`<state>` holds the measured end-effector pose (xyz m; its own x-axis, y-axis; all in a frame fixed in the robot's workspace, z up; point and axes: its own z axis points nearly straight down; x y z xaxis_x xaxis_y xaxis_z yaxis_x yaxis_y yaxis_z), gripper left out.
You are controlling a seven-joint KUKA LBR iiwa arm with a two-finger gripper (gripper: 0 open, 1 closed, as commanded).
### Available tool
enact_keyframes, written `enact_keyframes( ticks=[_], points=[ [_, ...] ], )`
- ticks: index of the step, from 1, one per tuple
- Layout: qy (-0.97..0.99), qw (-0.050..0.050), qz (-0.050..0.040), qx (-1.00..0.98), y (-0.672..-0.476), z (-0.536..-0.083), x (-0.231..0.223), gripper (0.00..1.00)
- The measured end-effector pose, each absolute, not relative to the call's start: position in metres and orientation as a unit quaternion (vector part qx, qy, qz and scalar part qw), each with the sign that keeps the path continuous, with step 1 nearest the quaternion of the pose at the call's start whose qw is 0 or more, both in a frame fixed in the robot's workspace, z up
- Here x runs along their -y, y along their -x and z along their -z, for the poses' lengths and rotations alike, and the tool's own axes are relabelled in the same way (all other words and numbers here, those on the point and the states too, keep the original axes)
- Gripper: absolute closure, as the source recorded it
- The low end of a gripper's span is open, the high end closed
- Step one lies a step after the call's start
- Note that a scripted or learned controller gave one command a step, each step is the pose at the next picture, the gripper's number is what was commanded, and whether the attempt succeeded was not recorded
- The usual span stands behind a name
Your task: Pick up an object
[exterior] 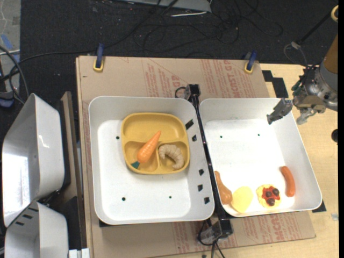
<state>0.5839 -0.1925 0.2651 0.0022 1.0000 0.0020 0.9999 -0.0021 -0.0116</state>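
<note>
Two white bins sit on the bench: the right bin (252, 144) just below the pincer (290, 112), the left bin (107, 187) farther off to its left. One yellow divided plate (131, 125) holds one carrot (149, 147) and one pale shrimp (173, 156). Below the pincer lie one sausage (288, 180), one tart (268, 195), one yellow disc (242, 198) and one drumstick (222, 188).

Dark floor (48, 20) (cables (134, 23) strewn)
</note>
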Motion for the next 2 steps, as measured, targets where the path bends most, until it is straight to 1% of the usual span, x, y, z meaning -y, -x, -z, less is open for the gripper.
enact_keyframes(
  ticks=[1,2],
  points=[
    [0.707,0.0,-0.0002,0.707,-0.586,-0.272,0.192,0.0],
    [0.708,0.002,-0.0018,0.706,-0.583,-0.209,0.196,0.0]
  ],
)
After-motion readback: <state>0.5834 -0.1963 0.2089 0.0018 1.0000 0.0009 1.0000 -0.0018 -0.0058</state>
